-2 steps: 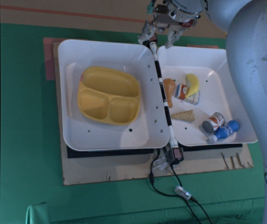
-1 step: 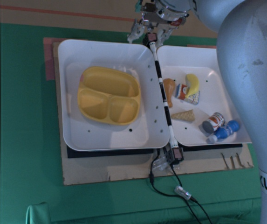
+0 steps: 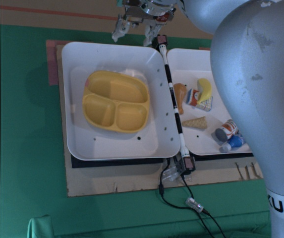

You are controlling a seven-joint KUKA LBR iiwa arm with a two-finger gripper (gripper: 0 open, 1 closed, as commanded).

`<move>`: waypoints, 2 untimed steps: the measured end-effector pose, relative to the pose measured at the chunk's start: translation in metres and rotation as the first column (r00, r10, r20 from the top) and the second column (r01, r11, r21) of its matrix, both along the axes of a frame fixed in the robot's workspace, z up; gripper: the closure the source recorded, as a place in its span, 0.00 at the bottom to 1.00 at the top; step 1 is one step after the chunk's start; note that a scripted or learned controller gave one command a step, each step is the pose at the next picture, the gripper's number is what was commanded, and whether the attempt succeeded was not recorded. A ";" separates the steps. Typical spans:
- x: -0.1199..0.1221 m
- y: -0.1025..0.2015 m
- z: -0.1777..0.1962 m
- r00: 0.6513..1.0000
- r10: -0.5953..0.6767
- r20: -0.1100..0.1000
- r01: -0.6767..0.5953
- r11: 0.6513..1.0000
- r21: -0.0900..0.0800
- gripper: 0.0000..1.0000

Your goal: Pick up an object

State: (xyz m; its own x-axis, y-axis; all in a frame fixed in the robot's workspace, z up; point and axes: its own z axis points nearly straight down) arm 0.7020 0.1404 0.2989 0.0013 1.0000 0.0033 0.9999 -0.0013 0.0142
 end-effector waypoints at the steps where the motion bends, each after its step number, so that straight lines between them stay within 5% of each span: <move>1: 0.000 0.021 -0.006 1.000 -0.001 -0.001 0.001 1.000 -0.001 0.00; 2: -0.048 -0.014 -0.105 1.000 -0.003 -0.002 0.003 1.000 0.000 0.00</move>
